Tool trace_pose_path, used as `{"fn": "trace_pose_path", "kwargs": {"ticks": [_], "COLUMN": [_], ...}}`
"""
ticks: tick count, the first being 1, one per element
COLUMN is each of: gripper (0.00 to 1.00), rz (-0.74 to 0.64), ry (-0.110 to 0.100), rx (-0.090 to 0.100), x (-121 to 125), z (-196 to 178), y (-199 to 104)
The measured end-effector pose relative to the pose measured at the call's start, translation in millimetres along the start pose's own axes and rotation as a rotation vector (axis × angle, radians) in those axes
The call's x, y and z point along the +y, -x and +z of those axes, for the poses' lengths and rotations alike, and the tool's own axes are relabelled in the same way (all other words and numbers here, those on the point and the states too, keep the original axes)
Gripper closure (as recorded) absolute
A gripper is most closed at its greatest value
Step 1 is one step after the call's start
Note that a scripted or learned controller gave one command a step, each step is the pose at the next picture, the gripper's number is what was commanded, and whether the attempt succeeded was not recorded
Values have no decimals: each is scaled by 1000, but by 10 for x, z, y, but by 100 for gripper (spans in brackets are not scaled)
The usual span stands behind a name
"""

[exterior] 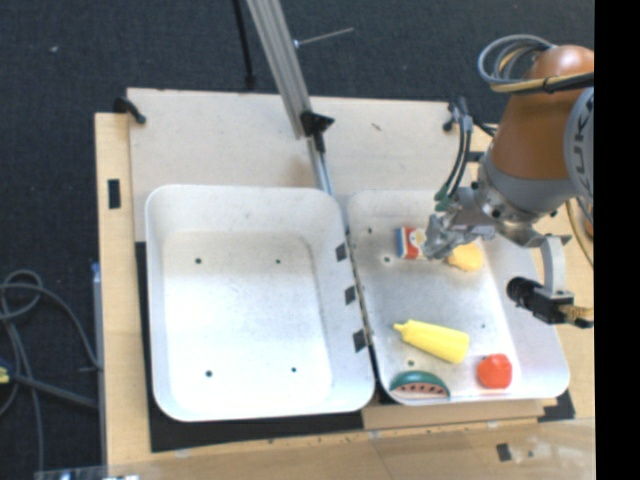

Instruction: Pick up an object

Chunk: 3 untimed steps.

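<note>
My gripper [437,246] hangs low over the back of the right bin [520,368]. It sits between a small red, white and blue can [406,241] on its left and a pale yellow lump [466,259] on its right, close to both. A yellow squeeze bottle [433,339] lies in the middle of the right bin. Toward the front of this bin sit a red tomato-like ball [494,371] and a watermelon slice [420,386].
The left bin [250,303] stands beside the right one, a row of black clips [352,293] between them. A slanted metal pole [285,68] rises behind the bins. A black fitting [535,298] sticks out over the right bin's right rim.
</note>
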State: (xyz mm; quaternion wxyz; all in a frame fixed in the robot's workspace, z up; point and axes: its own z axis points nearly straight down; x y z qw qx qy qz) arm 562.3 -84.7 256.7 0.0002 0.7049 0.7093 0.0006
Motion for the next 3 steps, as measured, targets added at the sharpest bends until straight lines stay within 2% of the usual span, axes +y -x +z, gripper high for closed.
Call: {"fn": "trace_pose_path", "kwargs": {"ticks": [3], "gripper": [100], "rz": [-1], "ry": [1], "rx": [0], "x": [451], "z": [-158], "y": [-1516]}}
